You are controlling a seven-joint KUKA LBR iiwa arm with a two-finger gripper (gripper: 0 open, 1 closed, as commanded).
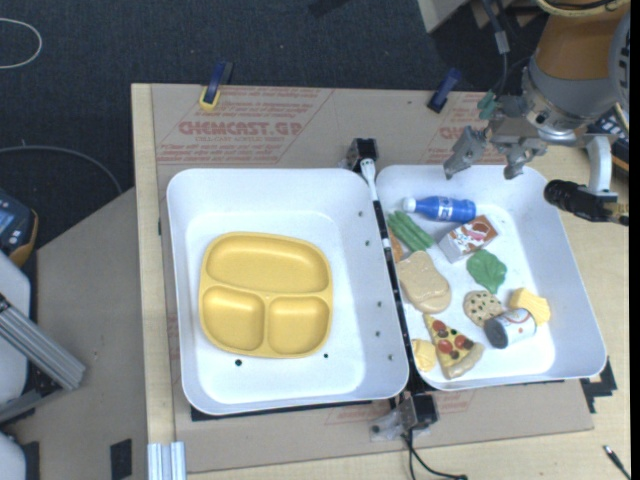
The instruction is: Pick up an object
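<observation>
Pizza slice (452, 346): nearest corner of the right bin (575, 268); looks like light, rigid toy plastic, flat and thin, so probably awkward to pinch from above.
Can (508, 328): lies on its side just beside the cookie (481, 306); smooth and round, likely to roll.
Bread piece (424, 282): mid-bin, against the green strips (408, 233); broad, low, hard to span.
Blue bottle (441, 208): far end, lying on its side, apart from its neighbours; light, stiff, slippery; I judge it the best pick, gripped across the body's middle.
Gripper (494, 158): hovers over the far rim, fingers spread apart, holding nothing.
</observation>
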